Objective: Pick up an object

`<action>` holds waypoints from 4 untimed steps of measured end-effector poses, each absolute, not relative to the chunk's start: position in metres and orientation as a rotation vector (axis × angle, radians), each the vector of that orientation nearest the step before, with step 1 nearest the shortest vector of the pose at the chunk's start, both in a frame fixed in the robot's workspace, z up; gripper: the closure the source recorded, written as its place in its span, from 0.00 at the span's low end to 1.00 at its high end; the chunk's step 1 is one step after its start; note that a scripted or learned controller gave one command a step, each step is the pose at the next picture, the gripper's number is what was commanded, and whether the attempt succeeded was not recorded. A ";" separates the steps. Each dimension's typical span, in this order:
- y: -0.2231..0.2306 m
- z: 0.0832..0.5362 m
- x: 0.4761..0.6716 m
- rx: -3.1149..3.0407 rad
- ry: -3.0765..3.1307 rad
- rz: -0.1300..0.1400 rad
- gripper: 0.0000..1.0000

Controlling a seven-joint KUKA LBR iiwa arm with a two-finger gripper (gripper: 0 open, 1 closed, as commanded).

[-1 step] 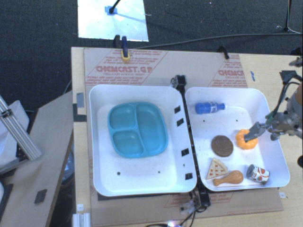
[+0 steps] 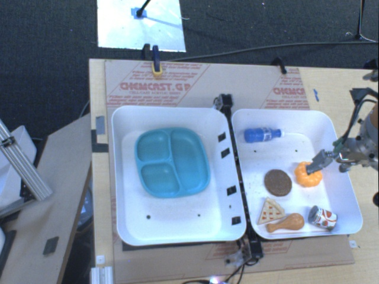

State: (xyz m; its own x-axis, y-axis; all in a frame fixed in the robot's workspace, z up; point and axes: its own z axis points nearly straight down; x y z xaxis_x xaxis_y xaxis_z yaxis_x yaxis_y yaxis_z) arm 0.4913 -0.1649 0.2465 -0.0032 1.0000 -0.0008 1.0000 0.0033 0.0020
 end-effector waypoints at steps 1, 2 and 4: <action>-0.166 0.205 0.488 2.221 2.224 0.000 0.00; -0.162 0.143 0.491 2.222 2.226 -0.002 0.00; -0.162 0.103 0.493 2.219 2.221 0.002 1.00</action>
State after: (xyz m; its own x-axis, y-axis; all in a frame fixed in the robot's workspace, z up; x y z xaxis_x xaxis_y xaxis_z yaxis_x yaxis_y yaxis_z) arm 0.4926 -0.1620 0.1033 -0.0007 1.0000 -0.0008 1.0000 0.0007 0.0027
